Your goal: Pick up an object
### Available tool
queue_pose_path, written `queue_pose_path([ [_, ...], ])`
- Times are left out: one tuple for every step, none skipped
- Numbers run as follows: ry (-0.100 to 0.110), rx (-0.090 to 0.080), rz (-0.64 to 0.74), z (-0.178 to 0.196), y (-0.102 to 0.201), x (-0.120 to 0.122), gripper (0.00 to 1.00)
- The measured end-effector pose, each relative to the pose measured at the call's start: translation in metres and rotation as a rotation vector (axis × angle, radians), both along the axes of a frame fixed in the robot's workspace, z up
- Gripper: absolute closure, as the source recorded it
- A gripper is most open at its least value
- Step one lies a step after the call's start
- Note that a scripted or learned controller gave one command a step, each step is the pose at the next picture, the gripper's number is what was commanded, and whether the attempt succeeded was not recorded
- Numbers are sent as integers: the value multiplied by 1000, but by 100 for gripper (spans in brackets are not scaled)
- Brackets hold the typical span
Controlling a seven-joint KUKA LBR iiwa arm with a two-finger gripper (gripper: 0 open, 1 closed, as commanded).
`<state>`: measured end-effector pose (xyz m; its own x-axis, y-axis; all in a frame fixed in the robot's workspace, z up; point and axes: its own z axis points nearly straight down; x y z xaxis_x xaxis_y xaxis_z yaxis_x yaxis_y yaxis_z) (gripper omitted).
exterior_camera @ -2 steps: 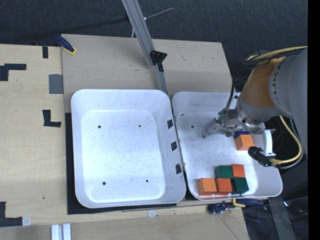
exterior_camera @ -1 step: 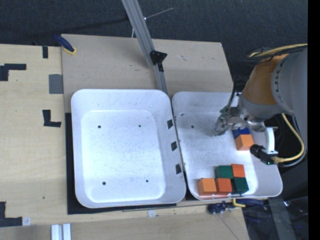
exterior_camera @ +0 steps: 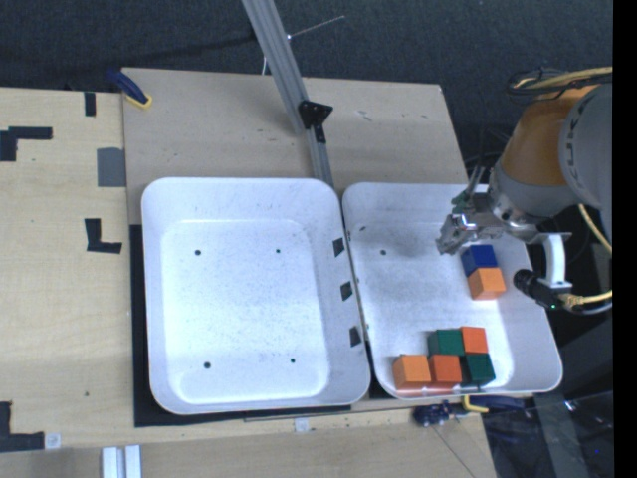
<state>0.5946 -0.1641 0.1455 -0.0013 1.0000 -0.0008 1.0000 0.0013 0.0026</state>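
Right bin (exterior_camera: 398, 217): pincer (exterior_camera: 460, 229) low, just beside blue block (exterior_camera: 481, 257) and orange block (exterior_camera: 487, 283); finger state cannot be told. Nothing lifted; pickup outstanding. Block cluster (exterior_camera: 448, 358) at front.

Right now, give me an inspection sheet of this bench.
Surface: wooden bench bearing left bin and right bin, side by side.
Job's things: all in right bin; blue block touching orange block near the gripper; cluster of orange and green blocks at the near edge.
Clutter: yellow-blue item at bench's far left corner.
Grippers: gripper over right bin, beside blue block; holds nothing seen.
Cables: yellow cables at arm.
Surroundings: slanted metal pole; dark floor.
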Motion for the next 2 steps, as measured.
queue_pose_path([
  [0, 0, 0, 43, -2, -3, 100],
  [-2, -1, 1, 94, -2, -2, 100],
])
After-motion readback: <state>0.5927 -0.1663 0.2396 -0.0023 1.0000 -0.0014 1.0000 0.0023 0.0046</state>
